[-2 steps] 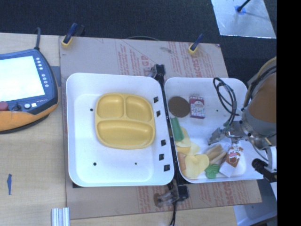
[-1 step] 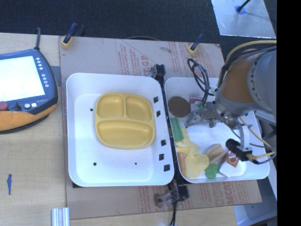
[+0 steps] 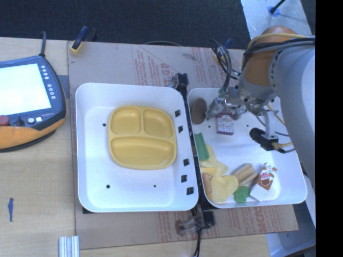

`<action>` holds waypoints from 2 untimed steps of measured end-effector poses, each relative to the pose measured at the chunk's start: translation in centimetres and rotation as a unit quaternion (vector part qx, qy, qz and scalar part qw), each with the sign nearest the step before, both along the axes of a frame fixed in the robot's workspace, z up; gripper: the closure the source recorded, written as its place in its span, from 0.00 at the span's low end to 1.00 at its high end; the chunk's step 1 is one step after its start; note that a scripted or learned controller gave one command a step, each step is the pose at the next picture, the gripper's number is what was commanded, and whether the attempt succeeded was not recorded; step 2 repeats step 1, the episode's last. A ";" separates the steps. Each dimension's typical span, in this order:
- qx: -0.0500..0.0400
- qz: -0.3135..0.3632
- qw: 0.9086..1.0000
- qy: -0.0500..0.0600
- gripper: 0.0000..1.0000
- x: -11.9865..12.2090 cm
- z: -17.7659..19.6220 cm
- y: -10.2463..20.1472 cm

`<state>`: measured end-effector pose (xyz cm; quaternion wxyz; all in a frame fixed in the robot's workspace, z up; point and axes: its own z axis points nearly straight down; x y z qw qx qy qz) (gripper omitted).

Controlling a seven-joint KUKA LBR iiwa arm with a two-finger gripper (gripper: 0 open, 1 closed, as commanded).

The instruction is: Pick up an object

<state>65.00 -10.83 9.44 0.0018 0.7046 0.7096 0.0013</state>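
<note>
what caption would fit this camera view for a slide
KUKA arm's gripper poised over a small red-and-white carton in the right bin; yellow divided plate in the left bin.

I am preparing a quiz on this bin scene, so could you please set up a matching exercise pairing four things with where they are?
Things:
1. yellow divided tray
2. brown round object
3. small carton
4. handheld control pendant

Places:
A. on the bench, left of both bins
B. just below the hand
C. middle of the left bin
D. upper left corner of the right bin

Pairs: 1-C, 2-D, 3-B, 4-A
</note>
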 end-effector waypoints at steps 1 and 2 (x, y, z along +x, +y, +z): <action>0.001 -0.002 1.000 0.006 0.00 -4.7 -0.3 1.5; 0.001 -0.002 1.000 0.006 0.00 -4.7 -0.3 1.5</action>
